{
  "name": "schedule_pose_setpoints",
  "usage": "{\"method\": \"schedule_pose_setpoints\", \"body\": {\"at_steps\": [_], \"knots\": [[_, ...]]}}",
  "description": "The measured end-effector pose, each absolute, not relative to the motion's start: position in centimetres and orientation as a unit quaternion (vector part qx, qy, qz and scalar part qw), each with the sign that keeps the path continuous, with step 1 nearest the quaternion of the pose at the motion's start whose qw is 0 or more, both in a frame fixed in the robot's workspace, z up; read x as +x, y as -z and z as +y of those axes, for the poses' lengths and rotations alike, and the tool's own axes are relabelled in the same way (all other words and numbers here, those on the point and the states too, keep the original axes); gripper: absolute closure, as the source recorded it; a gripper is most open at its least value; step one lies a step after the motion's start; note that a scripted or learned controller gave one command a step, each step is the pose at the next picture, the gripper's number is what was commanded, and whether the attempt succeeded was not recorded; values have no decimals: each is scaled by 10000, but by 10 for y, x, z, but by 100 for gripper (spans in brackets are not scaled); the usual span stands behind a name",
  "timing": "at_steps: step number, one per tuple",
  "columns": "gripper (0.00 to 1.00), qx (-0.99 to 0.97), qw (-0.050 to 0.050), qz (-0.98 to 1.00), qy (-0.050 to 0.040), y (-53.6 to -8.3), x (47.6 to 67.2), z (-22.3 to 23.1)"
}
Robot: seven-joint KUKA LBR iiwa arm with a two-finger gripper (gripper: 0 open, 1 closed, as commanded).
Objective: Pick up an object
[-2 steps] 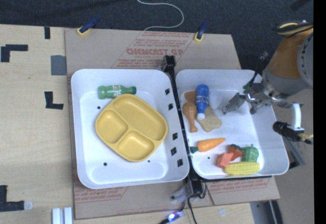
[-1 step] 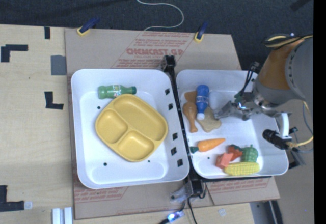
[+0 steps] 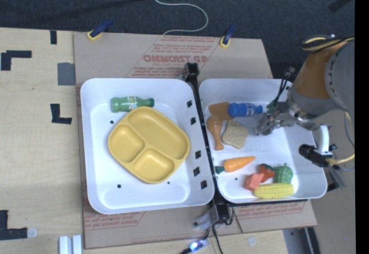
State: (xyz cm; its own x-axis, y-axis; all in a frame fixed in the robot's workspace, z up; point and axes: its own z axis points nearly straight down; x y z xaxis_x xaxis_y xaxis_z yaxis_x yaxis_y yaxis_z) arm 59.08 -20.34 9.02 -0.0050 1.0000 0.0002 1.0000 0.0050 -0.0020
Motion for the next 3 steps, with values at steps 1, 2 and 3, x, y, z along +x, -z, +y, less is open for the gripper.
{"method": "schedule_pose_setpoints", "body": {"at_steps": [1,2,3], "knots": [[100,-7062,19,-7080,-7,-134,584,-197],[100,-7064,4,-7078,-5,-191,585,-204],[100,-7062,13,-7080,-8,-223,586,-203]]}}
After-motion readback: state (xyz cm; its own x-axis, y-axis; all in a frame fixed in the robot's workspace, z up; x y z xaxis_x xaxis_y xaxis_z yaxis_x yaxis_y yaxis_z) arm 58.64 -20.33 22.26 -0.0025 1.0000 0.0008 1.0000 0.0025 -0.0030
